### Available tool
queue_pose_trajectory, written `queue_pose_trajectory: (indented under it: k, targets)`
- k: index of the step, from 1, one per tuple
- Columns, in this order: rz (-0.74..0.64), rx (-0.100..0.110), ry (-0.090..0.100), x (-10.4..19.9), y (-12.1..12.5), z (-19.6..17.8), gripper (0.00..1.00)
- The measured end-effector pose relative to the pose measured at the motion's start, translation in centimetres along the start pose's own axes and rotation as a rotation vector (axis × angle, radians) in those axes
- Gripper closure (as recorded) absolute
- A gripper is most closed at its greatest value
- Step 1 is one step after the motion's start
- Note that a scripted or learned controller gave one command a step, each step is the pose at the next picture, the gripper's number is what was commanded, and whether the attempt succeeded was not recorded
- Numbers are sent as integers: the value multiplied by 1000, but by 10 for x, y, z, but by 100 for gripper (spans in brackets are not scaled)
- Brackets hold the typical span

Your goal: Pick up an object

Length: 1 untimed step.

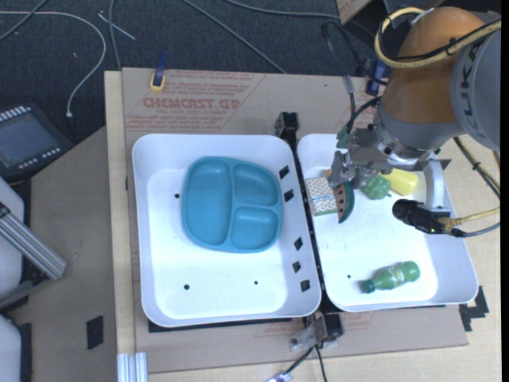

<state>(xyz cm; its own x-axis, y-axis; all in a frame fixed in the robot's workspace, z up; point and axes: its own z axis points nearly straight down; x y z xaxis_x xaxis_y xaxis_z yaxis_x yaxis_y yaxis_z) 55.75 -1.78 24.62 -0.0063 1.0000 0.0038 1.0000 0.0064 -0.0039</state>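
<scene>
My gripper [344, 173] hangs over the upper left part of the right bin [457, 281], under the grey and orange arm. Directly below it is a small red and green wedge like a melon slice [344, 202]; whether the two touch cannot be made out. A pale checkered block [320, 195] lies just left of the wedge, by the bin's left wall. A green lumpy toy [374, 187] and a yellow piece [404, 182] sit to the gripper's right, partly under the arm. A green bottle [393, 277] lies on its side near the bin's front.
The left bin [159, 285] holds a blue divided plate [232, 204]. A black part with a yellow cable [419, 214] juts over the right bin's middle right. A black divider with clips [300, 213] runs between the bins. Loose cables lie on the floor behind.
</scene>
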Motion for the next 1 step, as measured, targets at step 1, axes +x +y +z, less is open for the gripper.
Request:
queue_pose_trajectory:
  k: [1]
  targets:
    - [2,2,-1,51,-22,19,100]
